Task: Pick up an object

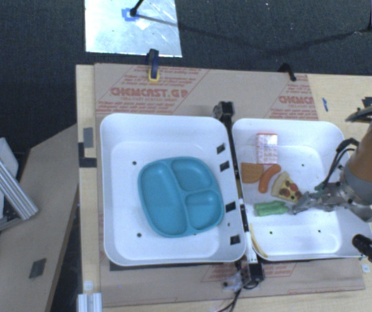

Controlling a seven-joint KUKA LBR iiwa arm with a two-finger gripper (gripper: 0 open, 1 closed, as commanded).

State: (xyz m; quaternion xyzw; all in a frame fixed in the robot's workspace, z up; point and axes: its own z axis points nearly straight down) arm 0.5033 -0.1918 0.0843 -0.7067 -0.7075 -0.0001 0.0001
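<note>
So — gripper (301,204) low in right bin (329,239), touching green piece (270,208) and pizza slice (285,187); grip state unreadable — nothing visibly lifted, pickup pending.

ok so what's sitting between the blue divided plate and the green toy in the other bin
In the camera view, the two bins' adjoining walls with their black clips run between the blue plate and the green piece. Otherwise bare white bin floor.

I am seeing a blue divided plate (178,195) lying in the left bin (118,135), a yellow clamp (153,65) gripping the desk (49,174) edge, and a shiny metal sheet (108,18) lying on the dark floor (30,44).
</note>
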